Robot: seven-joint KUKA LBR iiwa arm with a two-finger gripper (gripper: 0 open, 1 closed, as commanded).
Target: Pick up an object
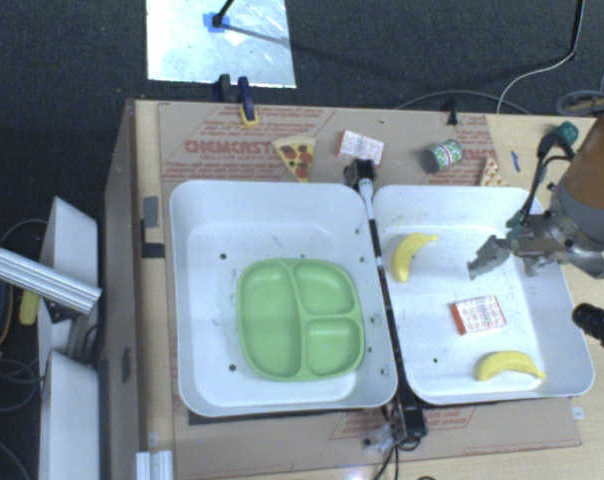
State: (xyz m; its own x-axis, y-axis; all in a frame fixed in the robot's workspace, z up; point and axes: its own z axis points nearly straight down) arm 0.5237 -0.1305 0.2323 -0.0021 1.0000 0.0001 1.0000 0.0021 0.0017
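Dark carpet surrounds the bench (pixel 232 128), its cardboard top printed in red; we list contents from largest to smallest, placed relative to the gripper (pixel 489 256).

1. Arm (pixel 592 183): grey with an orange band, entering from the right and cut off by the frame edge, so we cannot see its upper links.
2. Left bin (pixel 197 218): well left of the gripper, holding item 4.
3. Right bin (pixel 567 368): directly under the gripper.
4. Green tray (pixel 300 320): three compartments, far left of the gripper and lower in the view.
5. Bananas: one (pixel 409 252) just left of the gripper, near the divider; a second (pixel 508 366) below it, near the front wall.
6. Red card (pixel 479 315): just below the gripper, flat on the bin floor; its print is too small to read.
7. Small items on the cardboard beyond the bins: pizza slice (pixel 296 156), can (pixel 445 154), white label (pixel 361 146).

Progress, in our judgement: nothing is lifted yet. The gripper hangs above bare bin floor between the upper banana and the card, with no object between its fingers; whether they stand spread or pressed together we cannot tell, since they blur into one grey shape. Choosing, closing and raising all remain.
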